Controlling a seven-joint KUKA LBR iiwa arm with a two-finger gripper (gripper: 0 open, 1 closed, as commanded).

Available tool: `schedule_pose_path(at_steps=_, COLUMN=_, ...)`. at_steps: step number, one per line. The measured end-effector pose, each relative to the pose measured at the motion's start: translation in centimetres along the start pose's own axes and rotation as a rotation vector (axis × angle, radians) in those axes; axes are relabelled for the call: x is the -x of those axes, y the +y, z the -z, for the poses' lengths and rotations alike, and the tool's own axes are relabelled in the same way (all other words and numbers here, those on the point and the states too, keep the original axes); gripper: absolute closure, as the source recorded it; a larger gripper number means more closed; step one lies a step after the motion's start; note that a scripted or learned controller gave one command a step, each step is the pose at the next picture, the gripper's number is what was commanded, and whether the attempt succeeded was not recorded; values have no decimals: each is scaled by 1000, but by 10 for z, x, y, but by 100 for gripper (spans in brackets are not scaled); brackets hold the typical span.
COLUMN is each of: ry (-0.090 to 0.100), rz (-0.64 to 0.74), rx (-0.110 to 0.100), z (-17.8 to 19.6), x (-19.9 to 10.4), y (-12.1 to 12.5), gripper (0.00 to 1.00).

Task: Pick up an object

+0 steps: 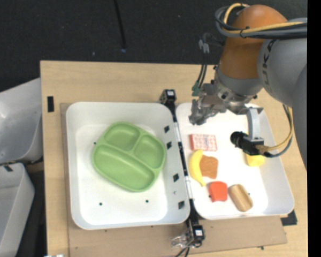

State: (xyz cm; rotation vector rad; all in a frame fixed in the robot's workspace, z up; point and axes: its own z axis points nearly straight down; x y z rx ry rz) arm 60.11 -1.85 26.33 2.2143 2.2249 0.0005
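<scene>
Pink and checked, the little packet [203, 142] lies just below the gripper [199, 114]; we cannot tell its state. Below the packet we see a banana [195, 168], orange piece [208, 166] and red block [218, 191].

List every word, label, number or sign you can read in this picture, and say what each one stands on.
No text can be read.
Pink-and-white packet: printed pattern, too small and blurred to read as words.
Arm's grey housing: dark marks at its edge, cut off and not legible.
Green divided plate, banana and the other items in the right bin: no lettering visible.
</scene>
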Motion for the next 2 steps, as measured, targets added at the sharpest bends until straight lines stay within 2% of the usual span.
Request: schedule_pose_path(at_steps=2, ry=0, rz=0, rx=0, z=-19, x=-89, y=38, gripper=100)
